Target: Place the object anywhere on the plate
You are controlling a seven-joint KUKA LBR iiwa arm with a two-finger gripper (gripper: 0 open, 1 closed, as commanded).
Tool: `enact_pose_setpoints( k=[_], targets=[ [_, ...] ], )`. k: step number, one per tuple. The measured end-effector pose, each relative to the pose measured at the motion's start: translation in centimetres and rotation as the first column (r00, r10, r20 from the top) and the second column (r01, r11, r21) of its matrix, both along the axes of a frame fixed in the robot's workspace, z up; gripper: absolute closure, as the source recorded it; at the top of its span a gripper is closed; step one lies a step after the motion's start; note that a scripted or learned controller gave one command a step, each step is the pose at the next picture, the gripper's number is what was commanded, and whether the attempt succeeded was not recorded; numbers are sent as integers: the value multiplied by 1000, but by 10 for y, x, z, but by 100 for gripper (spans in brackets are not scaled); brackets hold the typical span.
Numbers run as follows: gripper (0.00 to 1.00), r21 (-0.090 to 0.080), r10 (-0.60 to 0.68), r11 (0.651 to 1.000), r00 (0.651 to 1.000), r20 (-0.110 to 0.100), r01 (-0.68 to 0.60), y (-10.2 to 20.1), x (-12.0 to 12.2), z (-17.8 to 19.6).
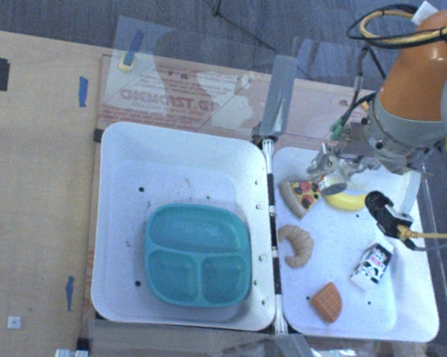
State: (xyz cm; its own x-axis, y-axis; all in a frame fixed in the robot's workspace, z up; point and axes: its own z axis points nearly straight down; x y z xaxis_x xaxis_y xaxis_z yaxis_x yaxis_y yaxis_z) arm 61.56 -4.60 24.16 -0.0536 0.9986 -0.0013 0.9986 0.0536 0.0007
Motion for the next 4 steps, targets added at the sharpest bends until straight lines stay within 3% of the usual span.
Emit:
enact_pose_setpoints(
  k=[1,2,3,4],
  targets=[
    [100,1,260,966,966,2,-260,57,-1,9],
    [100,2,371,929,929,-1,-371,115,-58,-12],
    [100,2,371,929,929,-1,-371,161,-93,-34],
    [0,2,369,929,929,-1,-369,160,-93,-34]
  ],
)
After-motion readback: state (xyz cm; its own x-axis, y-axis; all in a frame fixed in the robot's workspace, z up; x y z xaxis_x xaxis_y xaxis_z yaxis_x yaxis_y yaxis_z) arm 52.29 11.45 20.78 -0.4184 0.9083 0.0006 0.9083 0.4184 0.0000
